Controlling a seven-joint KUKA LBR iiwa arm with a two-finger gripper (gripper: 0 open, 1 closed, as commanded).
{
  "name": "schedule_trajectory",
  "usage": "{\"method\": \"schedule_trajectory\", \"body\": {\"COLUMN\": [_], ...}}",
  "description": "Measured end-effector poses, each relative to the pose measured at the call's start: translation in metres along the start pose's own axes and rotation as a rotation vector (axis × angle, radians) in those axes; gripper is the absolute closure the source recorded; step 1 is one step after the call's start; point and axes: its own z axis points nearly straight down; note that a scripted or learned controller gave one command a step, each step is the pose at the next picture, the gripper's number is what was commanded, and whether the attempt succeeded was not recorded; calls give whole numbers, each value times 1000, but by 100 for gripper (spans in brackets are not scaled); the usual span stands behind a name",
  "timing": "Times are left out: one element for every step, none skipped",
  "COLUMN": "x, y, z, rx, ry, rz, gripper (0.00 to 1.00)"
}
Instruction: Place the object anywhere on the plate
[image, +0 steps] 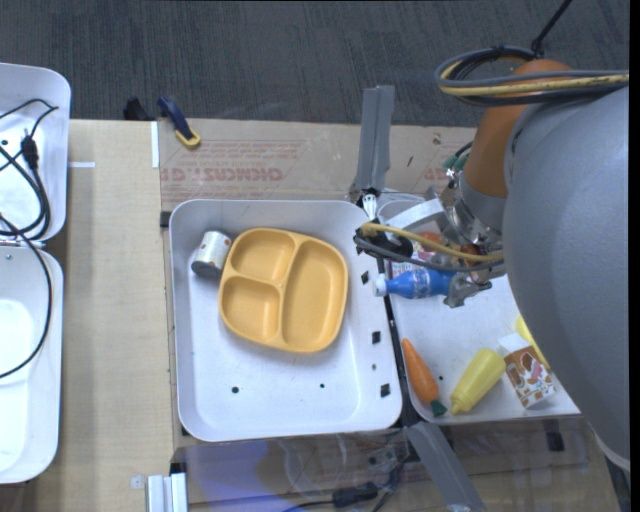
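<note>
A yellow three-compartment plate (284, 289) lies in the left bin (290, 405), with nothing on it. A small grey can (210, 252) rests against the plate's upper left rim. In the right bin (500, 415) a blue bottle (422, 284) with a white cap lies on its side near the dividing wall. My gripper (458, 272) hangs low over the right end of that bottle, largely hidden by the wrist and cables. An orange carrot (421, 371), a yellow squeeze bottle (476, 379) and a small printed carton (528, 374) lie nearer the front of the right bin.
The grey arm fills the right side, covering much of the right bin. A yellow cable loops around the wrist. A grey upright post (375, 140) stands behind the bins' shared wall. A blue and yellow clamp (178, 122) lies on the bench at the back.
</note>
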Motion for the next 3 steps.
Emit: {"method": "schedule_trajectory", "body": {"x": [27, 71, 71], "y": [-26, -76, -76], "z": [18, 67, 67], "rx": [0, -1, -1], "ry": [-3, -2, -2], "rz": [-249, -256, -257], "gripper": [100, 100, 0]}}
